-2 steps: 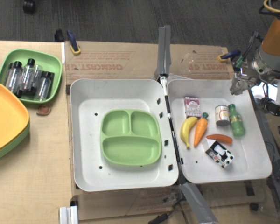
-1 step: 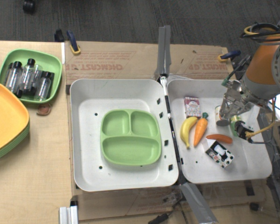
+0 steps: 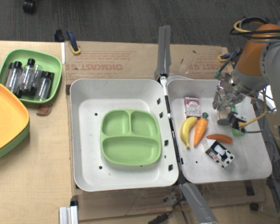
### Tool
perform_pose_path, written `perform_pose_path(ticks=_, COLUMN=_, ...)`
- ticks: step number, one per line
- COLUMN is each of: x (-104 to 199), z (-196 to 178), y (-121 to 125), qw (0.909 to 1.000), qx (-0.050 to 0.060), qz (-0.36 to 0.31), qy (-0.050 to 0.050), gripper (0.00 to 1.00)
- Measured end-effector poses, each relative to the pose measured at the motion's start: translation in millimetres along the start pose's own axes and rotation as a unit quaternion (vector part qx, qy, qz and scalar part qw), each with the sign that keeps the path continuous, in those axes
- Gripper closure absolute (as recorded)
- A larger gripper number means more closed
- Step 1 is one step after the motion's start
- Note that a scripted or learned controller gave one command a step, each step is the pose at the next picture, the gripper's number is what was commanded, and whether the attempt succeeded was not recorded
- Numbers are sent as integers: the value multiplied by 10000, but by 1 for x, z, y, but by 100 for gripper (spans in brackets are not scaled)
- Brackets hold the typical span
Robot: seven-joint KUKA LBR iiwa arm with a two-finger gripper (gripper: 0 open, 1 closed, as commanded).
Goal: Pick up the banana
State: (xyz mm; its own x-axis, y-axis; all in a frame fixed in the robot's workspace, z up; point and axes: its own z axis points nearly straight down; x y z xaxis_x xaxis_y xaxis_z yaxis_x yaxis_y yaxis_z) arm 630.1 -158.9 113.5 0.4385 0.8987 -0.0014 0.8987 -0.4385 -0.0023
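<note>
Our gripper [image 3: 225,107] is hovering right of the banana [image 3: 187,129], which is lying beside the carrot [image 3: 200,129]. We cannot tell its jaws' state.

Curved yellow banana [image 3: 188,130] lay in the right shallow white bin [image 3: 252,169], touching an orange plastic carrot [image 3: 200,129] at its three o'clock, metal two-finger gripper [image 3: 223,107] hung toward two o'clock, well apart.
</note>
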Motion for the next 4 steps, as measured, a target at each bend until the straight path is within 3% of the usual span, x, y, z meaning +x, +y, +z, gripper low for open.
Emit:
perform_pose_path(ticks=1, x=28, z=-13, y=-21, qw=9983, qx=6, qz=576, qy=1, gripper=100)
perform_pose_path(ticks=2, x=0, z=-94, y=-23, qw=9993, qx=-1, qz=364, qy=-5, gripper=100)
perform_pose_path(ticks=3, x=44, z=-136, y=8, qw=10000, qx=-4, qz=-5, qy=-7, gripper=100)
perform_pose_path(ticks=4, x=19, z=-93, y=22, qw=9918, qx=0, qz=-1281, qy=-5, gripper=100)
